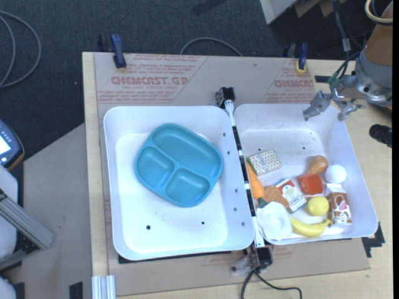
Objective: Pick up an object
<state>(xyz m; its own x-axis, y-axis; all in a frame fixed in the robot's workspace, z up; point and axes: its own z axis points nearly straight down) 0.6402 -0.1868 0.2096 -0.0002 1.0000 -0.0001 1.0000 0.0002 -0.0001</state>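
From my remote station I see the candidate objects clustered in the near half of the right bin: a banana by the near wall, a yellow lemon touching it, a white egg, a red block, a brown drumstick-shaped piece, an orange carrot along the left wall, a small patterned box, a white cup-like piece and a brown-and-white carton. The gripper hangs over the far right corner of that bin, well apart from the cluster; its two fingers are spread apart with nothing between them. The left bin holds a blue divided plate lying flat, slightly rotated. Both bins sit side by side, touching along a black seam, on a brown printed board fixed by blue clamps at its far edge. The floor beyond is dark carpet with loose cables crossing it.
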